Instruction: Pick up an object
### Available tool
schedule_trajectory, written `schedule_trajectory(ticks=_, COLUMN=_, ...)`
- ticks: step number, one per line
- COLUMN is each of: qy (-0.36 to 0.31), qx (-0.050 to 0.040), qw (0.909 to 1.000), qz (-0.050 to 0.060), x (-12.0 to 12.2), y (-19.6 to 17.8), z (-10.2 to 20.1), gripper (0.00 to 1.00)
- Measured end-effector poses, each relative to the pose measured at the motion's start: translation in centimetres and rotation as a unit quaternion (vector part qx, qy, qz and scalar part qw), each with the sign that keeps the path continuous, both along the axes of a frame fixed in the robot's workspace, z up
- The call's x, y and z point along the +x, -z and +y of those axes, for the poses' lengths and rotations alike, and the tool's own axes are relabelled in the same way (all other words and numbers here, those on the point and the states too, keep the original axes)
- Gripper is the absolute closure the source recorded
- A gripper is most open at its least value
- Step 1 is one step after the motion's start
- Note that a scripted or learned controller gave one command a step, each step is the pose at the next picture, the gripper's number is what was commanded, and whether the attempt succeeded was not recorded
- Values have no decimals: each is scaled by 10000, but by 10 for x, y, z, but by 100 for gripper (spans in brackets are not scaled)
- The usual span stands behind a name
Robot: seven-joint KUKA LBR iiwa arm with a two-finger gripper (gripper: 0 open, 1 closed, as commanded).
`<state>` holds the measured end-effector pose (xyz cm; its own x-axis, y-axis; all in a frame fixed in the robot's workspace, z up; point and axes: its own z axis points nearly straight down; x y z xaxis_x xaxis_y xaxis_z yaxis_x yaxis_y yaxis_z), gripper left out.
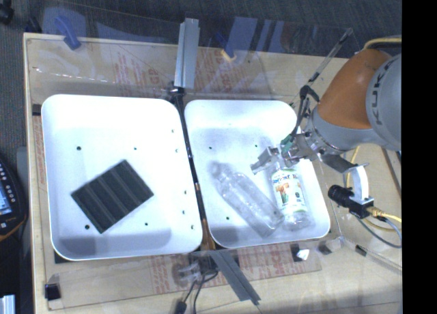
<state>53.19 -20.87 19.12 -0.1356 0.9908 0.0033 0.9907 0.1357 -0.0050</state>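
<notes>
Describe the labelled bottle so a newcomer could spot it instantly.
Look in the right bin, along its right side, just below the claw. The labelled bottle lies there beside a bare clear bottle; only it carries a white label with green print.

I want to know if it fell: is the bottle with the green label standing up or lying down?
Lying down. The labelled bottle lies on its side on the floor of the right bin, beside a clear bottle that is also lying flat.
</notes>
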Motion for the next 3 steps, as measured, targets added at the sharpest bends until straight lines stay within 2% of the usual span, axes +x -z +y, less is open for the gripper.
schedule_trajectory(ticks=1, qy=1, qx=-1, qw=10000, qz=0, x=0, y=0, z=0, gripper=0)
schedule_trajectory(ticks=2, qy=-118, qx=-14, qw=9999, qz=-27, x=18, y=-3, z=-2, gripper=0)
schedule_trajectory(ticks=3, qy=-273, qx=-5, qw=9996, qz=-6, x=28, y=28, z=0, gripper=0)
